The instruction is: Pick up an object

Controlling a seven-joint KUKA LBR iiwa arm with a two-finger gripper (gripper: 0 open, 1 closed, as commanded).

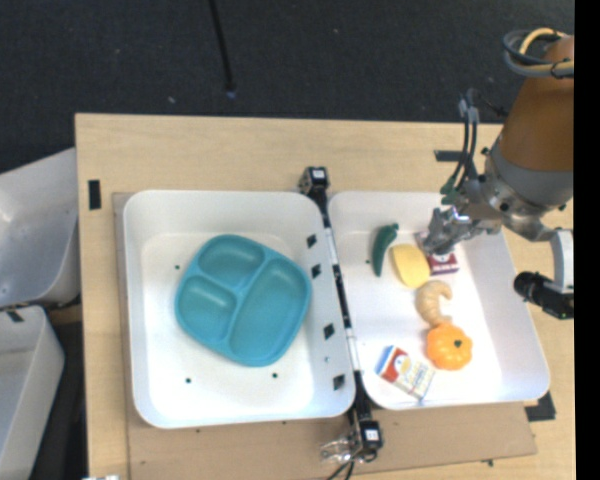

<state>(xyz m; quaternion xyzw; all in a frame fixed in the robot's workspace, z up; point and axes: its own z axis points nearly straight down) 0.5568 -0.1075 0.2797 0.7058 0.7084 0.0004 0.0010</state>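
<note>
A small printed box lies nearest the camera in the right bin, close to its front rim, with an orange toy pumpkin just beside it. Behind the pumpkin sits a tan croissant, then a yellow block, and a green pepper leaning toward the divider between the 2 bins. A red-and-white card shows next to the yellow block, partly under the claw, which hangs low over the back of this cluster; whether it is wide or narrow cannot be told from this angle, and nothing is seen between its tips. In the left bin a blue divided plate lies alone on the table.

The risk here appears to be crowding: the yellow block, card and croissant sit touching or nearly so, and a descent between them could likely nudge 1 aside or pinch 2 at once. The flat card may offer little to grip, and the rounded block could slip out as the claw closes.
</note>
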